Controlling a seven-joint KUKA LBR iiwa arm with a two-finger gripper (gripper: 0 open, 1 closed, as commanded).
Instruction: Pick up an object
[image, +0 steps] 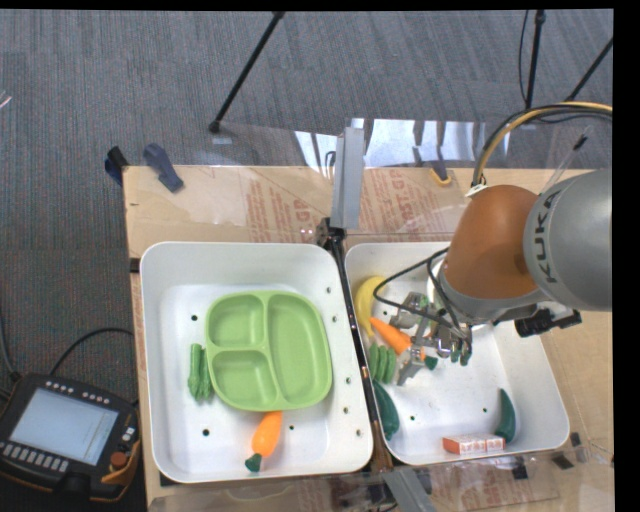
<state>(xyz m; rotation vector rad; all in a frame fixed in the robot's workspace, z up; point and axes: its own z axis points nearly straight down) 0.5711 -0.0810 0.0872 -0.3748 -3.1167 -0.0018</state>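
Note:
My gripper (412, 342) hangs low over the left part of the right bin (530, 395), under the arm's orange band. It is open, one finger (405, 312) above and the other below the right end of an orange carrot (388, 333). The carrot lies in the gap, and I cannot tell whether the fingers touch it. A yellow banana (368, 297) lies just beyond it by the bin's left wall. A light green pod (382, 361) sits right below the carrot.
The right bin also holds a dark green cucumber (386, 410), a dark green pepper (506, 417) and a red-and-white box (472, 443). In the left bin (165, 300) are a green divided plate (268, 350), green beans (199, 372) and another carrot (264, 438).

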